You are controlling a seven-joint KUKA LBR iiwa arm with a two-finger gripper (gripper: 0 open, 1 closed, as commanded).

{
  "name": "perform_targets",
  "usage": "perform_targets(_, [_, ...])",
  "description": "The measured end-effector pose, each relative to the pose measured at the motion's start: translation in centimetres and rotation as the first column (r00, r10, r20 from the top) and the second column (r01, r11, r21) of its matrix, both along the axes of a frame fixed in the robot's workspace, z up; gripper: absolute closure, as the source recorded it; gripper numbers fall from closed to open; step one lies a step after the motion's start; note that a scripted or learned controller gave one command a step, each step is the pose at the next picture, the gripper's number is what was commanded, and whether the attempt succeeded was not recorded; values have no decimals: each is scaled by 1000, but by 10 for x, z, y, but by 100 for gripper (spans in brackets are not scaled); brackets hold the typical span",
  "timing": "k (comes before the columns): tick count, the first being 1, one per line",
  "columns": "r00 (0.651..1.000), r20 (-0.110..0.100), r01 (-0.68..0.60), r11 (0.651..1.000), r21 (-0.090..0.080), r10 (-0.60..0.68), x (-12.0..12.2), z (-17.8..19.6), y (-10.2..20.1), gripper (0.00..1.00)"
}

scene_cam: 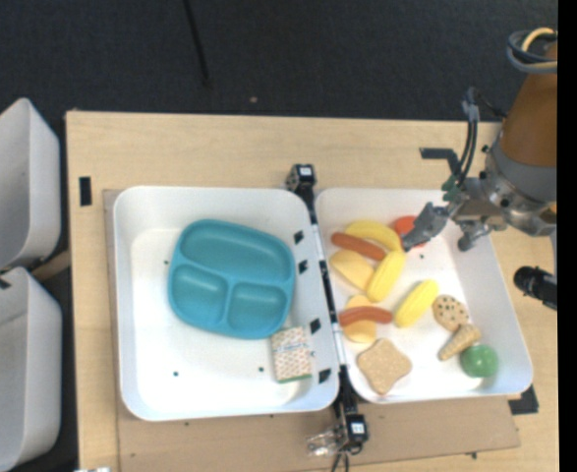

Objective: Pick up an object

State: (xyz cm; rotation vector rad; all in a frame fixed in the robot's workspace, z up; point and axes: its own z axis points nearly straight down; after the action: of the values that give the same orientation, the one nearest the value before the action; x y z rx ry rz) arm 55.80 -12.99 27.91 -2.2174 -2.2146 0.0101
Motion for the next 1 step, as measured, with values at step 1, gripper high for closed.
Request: perform_targets(1, [1000, 8, -3, 1000, -2, 3, 1, 4, 0, 0])
